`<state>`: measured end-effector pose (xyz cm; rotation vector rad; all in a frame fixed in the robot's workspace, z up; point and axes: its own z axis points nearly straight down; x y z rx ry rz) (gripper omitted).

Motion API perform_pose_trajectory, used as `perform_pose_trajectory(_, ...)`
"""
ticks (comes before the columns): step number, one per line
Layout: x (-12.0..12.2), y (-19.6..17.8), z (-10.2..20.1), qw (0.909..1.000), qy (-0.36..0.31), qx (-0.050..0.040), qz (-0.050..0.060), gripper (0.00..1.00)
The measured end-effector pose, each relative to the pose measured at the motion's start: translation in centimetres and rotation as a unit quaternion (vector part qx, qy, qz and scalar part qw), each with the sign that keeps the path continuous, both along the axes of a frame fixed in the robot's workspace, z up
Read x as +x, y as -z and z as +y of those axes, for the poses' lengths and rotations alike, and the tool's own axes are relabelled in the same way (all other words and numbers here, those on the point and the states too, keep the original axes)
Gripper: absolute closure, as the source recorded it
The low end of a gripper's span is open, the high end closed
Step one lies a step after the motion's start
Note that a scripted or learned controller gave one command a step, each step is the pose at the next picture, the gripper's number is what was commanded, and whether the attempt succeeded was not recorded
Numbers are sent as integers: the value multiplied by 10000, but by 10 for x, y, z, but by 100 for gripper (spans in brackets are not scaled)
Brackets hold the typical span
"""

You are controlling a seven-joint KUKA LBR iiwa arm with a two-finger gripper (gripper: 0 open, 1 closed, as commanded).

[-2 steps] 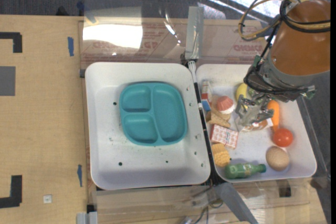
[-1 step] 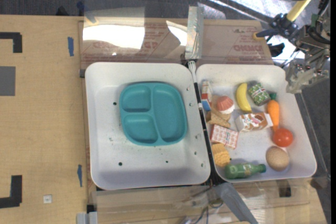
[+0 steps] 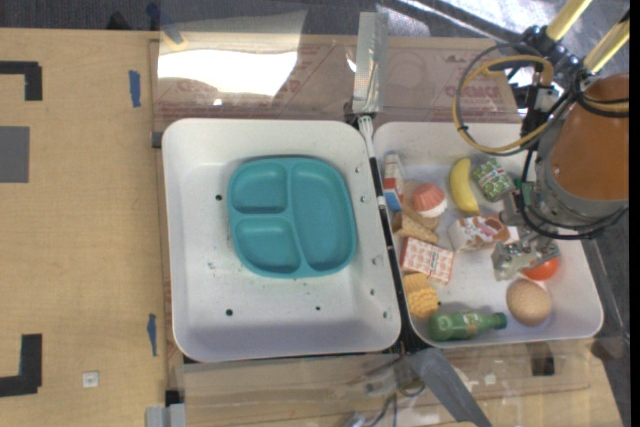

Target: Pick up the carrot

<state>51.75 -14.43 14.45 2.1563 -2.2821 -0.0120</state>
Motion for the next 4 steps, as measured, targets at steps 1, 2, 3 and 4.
perform_pose_trajectory(1, 0, 47, -20, 9901, -1404, -7, -61, 100)
perform_pose_trajectory(2, -23, 55, -33, 9639, -2662, -18, -95, 100)
perform_pose_trajectory(3, -12, -80, -5, 9116, -4110, 0, -61, 100)
perform_pose_trajectory(4, -11, -89, -4, 9125, -4090, 26, -69, 100)
